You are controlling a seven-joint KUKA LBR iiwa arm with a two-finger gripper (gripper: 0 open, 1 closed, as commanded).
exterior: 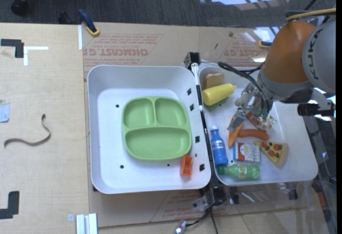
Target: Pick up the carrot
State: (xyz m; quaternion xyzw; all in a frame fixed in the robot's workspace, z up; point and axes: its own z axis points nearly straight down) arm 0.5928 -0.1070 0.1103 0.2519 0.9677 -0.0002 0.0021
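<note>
Carrot [233, 134], small, orange, tapered, lying slanted

The green divided plate [156, 128] sits in the middle of the left white bin [101, 137]. Off the plate's lower right corner lies a small orange block [186, 165], close to it. Beyond the plate's right side, in the right white bin [307, 161], stand a yellow bottle [218, 93] with a brown piece [214, 78] just behind it, a blue bottle [217, 145], a green bottle [240, 171], a small red-and-white box [247, 151] and a pizza slice [273, 152]. Far left of the plate, a bent dark strip [29, 137] lies on the desk [43, 83].
</note>
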